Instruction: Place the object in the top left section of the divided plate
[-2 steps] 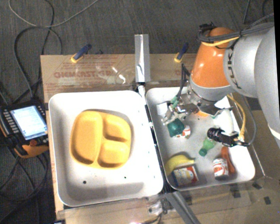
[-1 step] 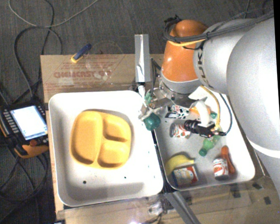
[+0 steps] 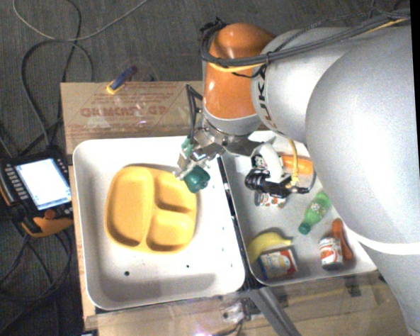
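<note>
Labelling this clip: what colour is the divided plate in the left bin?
Yellow-orange all over, seen clearly in the camera view: divided plate.

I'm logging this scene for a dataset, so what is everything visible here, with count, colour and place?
shallow white bins: two, white, side by side on the bench
yellow divided plastic plate: one, yellow, in the left bin
small teal object: one, teal, between the pincer's fingers, over the plate's upper right edge
green plastic bottle: one, green, right bin
yellow banana-shaped toy: one, yellow, right bin, near edge
small printed box: one, blue and orange, right bin, below the banana
red and white can: one, right bin
black and white figure: one, right bin
brown cardboard sheet: one, behind the left bin
handheld pendant with lit screen: one, far left
pincer: one, closed on the teal object
grey arm with orange band: one, from the right
</note>
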